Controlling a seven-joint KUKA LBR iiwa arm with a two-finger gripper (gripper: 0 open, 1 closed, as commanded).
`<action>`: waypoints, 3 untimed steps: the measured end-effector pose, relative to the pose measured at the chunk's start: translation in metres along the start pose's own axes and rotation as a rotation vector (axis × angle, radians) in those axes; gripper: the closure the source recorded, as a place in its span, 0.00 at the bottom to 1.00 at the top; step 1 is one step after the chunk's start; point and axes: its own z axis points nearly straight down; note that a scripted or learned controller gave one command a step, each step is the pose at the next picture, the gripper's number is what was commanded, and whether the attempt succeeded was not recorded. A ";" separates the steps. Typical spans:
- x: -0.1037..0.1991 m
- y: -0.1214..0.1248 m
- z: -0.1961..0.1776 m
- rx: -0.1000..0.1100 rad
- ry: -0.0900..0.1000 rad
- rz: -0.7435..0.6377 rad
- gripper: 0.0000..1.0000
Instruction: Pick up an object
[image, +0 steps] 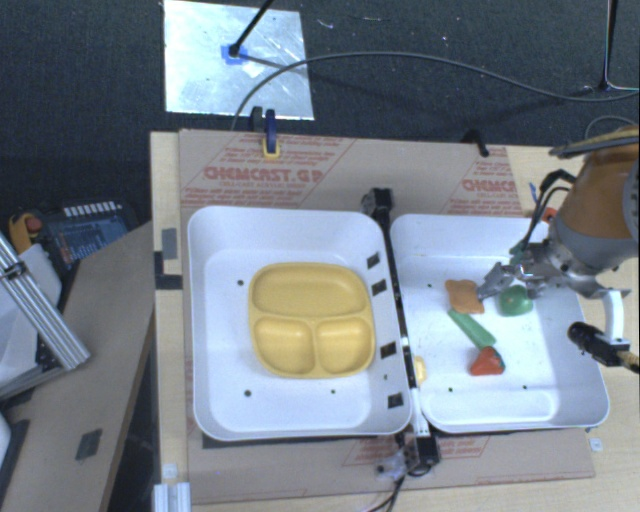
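Risk of a clean miss first: end effector (508, 284) low over the back half of the right bin (560, 385), hanging just above and partly in front of the green round piece (517, 302), with nothing visibly held. How far open, cannot tell from this slant. Likely to skid the round piece sideways if closed off-centre, given its rounded, slippery-looking form and the smooth white floor beneath. Also crowded: tan wafer (464, 296) just to the left of the end effector, near enough to be nudged or caught along with the target, and judged too flat to be pinched securely anyway. Could end in a two-object grab, or in neither object lifted. Less danger from the bin wall, well apart from this cluster. As for heading and long axis: none readable on the green round piece, roughly as wide as deep here, so no preferred closing direction. Plain enough on the green stick (470, 328) just below it: long axis running diagonally from upper left, near the tan wafer, to lower right, where its end meets or nearly meets the red piece (487, 364); touching or only close, cannot tell. If chosen instead, better gripped across that diagonal, near the middle, away from both neighbours; along the axis, apt to slip out or drag the red piece. Yellow divided plate (310, 320) in the left bin (220, 260), well apart and out of harm's way.
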 end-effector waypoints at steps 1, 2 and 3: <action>0.000 0.001 0.026 -0.006 -0.001 -0.001 0.00; 0.000 0.002 0.017 -0.009 -0.002 0.000 1.00; 0.001 0.004 -0.027 -0.008 -0.002 -0.003 1.00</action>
